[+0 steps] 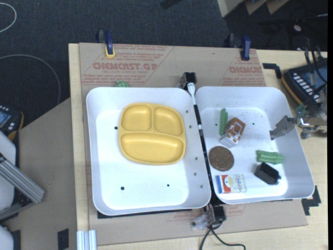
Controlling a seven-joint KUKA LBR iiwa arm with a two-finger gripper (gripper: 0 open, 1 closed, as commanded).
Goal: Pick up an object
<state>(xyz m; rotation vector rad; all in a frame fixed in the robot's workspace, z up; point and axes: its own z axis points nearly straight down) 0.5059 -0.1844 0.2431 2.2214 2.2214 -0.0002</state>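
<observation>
Gripper (283,127) sat at the right rim of the right bin (260,95), reaching in from the right edge of the camera view. One grey finger tip pointed down-left over the bin's wall. Could not tell whether it was released or clenched, and nothing was seen between its fingers. Arm body was mostly cut off at the frame edge, only a bit of metal hardware showed behind the tip.

Nearest item: light green block (269,157), below and slightly left of the gripper, apart from it. Just below that, black block (267,173), near the green one, maybe touching at one corner, hard to tell. Left of the gripper, well apart: small brown and white packet (232,131), tilted, with a dark green stick (223,120) just beside it on its far-left side, standing roughly lengthwise up the bin. Lower-left of the gripper: round brown disc (221,158), lying flat, just below the packet. Further down-left, white card with red and blue print (231,183), flat near the bin's near edge, below the disc.

Far left of the gripper, in the left bin (104,155): yellow divided plate (152,133), three compartments, in the upper half of that bin.

Both bins sat side by side on a brown board (78,113), held by two blue clamps (109,40) at its far edge.
</observation>
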